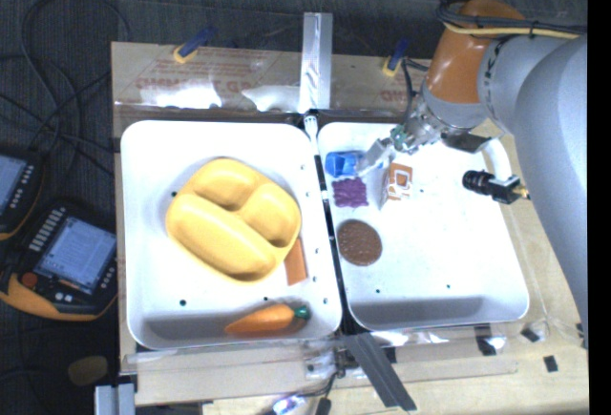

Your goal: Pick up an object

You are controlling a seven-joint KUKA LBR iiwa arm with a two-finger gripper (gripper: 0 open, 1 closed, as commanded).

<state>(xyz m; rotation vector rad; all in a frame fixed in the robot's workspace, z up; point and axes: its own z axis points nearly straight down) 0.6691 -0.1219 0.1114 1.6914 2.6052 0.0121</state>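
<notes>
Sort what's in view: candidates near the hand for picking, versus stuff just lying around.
Near the hand:
blue object
purple object
white-and-orange block
brown disc

Lying about:
yellow bananas
carrot
handheld pendants
clamps

The gripper [380, 158] is hanging over the right bin [449, 280] near a blue object [341, 163], a purple piece [349, 193] lying at its six o'clock and a brown disc [360, 242] sitting farther toward six.
</notes>
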